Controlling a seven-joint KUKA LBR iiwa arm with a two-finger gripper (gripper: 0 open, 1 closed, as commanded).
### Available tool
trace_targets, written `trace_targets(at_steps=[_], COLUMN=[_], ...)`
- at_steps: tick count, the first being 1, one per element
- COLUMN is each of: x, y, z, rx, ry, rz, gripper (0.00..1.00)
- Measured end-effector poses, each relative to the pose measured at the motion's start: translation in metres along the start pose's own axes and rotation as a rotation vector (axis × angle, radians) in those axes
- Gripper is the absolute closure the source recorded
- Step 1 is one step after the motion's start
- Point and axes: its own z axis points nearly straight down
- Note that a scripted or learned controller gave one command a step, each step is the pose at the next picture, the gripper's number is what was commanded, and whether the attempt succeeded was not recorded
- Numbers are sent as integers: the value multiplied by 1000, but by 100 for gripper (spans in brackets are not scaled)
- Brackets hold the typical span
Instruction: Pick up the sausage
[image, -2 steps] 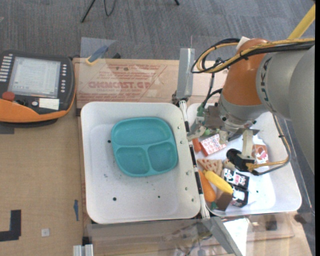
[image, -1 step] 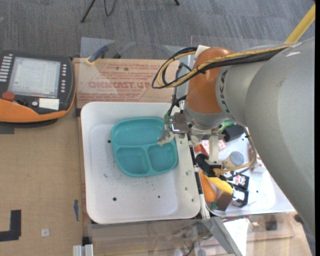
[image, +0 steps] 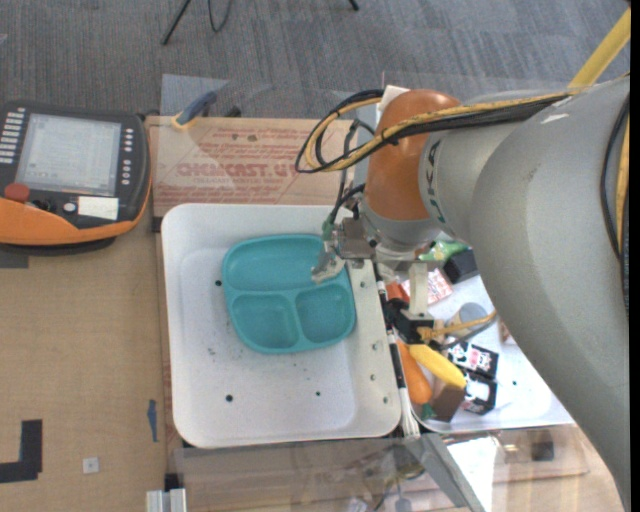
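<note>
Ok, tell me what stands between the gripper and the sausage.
The gripper hangs over the teal plate; the likely sausage lies in the right bin. Between them: the bins' rims, an orange piece and a yellow piece.

teal divided plate (image: 285, 310) in left bin (image: 200, 400) | teach pendant (image: 70, 175) far left

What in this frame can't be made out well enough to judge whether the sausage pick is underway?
- Sausage: none can be told apart in the camera view; the arm covers much of the right bin.
- Gripper: over the teal divided plate's right edge, too small and blurred to tell the finger state or any contents.
- Items in the right bin: partly hidden by the arm, hard to identify.
</note>
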Motion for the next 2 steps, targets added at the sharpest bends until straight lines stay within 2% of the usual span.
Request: trace_targets(at_steps=[1, 2], x=[2, -21], y=[1, 3], z=[1, -6], rx=[1, 5], ry=[-6, -33], rz=[-36, -13], gripper=[0, 100])
